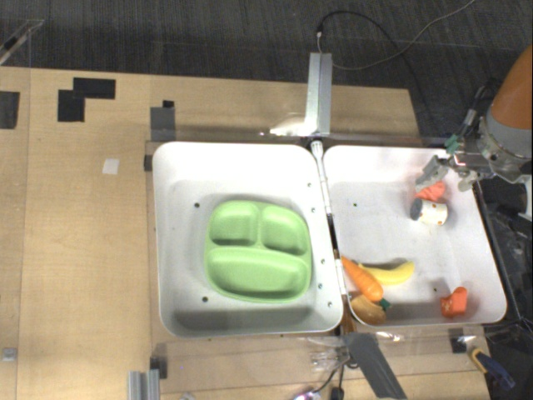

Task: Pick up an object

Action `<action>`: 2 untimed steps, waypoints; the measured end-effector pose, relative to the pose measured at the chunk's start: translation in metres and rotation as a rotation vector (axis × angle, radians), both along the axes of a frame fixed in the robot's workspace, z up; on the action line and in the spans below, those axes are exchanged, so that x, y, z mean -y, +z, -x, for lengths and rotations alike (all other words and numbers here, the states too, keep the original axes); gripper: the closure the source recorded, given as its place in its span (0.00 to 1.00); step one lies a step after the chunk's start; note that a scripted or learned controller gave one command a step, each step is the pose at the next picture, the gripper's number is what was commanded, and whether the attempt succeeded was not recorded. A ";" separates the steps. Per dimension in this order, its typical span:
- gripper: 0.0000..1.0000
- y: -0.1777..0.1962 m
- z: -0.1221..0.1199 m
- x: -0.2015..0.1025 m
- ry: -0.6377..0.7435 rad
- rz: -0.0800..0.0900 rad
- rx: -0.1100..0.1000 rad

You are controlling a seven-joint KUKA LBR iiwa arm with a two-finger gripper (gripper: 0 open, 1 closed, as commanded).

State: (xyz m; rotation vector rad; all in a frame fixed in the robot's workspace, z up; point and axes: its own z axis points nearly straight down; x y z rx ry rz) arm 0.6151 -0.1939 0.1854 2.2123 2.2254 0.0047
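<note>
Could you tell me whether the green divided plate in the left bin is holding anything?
Empty: the green divided plate shows bare green in all three compartments.

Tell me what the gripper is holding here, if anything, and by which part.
It cannot be told. The gripper is right above a red and white object in the right bin.

The left bin (166, 248) holds a green divided plate (258, 251). In the right bin (391, 169), a carrot (363, 279) and a banana (391, 273) lie touching at the near left, above a brown item (368, 309). A red piece (454, 302) sits near right. The gripper (441, 169) hangs at the far right, over a red-and-white object (430, 204).
</note>
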 end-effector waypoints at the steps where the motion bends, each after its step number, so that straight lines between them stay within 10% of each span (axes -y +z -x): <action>1: 0.00 -0.088 0.009 0.010 -0.030 0.001 0.002; 2: 1.00 -0.075 0.006 0.009 -0.026 0.002 0.010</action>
